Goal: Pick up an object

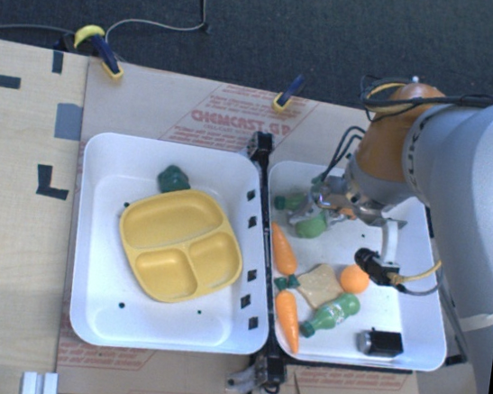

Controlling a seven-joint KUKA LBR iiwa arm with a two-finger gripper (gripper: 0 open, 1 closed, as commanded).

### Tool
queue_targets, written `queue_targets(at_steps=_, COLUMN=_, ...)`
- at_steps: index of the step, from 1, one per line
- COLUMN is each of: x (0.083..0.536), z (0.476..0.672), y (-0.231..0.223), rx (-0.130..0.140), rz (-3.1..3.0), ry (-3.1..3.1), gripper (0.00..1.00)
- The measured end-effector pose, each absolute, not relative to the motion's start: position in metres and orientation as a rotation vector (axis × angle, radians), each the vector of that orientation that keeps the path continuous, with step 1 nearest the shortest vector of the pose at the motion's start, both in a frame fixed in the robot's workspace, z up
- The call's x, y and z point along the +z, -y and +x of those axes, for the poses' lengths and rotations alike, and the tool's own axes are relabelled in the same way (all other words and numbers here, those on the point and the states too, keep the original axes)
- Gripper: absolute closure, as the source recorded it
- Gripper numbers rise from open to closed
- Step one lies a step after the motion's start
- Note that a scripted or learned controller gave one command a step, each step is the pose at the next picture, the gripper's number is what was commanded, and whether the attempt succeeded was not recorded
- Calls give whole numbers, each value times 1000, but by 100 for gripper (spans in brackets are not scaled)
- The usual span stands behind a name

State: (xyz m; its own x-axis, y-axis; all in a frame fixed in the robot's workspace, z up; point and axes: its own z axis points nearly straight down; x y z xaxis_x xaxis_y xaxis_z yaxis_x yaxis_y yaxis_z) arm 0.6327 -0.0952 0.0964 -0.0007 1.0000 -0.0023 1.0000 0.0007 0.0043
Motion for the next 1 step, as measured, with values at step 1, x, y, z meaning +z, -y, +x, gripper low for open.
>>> queue_targets(at_steps=1, x=185, z=597, y=41, rx=1, rz=2218, ry=-2225, gripper=100)
